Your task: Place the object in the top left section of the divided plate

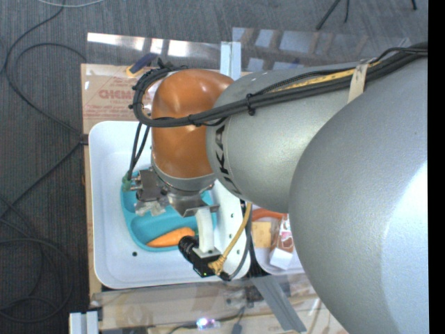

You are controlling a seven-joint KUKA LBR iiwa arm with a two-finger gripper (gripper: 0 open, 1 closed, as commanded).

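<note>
Teal divided plate point(142, 229) sits under your gripper point(161, 204); jaw state I cannot tell; descend slowly, clear of the carrot point(169, 239).

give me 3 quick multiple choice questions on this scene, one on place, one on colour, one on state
1. Where is the plate?
A. left bin
B. floor
C. atop the arm

2. What colour is the plate?
A. red
B. teal
C. black

3. How does the orange object lie?
A. on the plate
B. on the carpet
C. on the cardboard

Answers:
1 A, it sits within the left bin's white walls, under the arm.
2 B, its visible rim is teal.
3 A, it rests on the plate's near edge.
</note>
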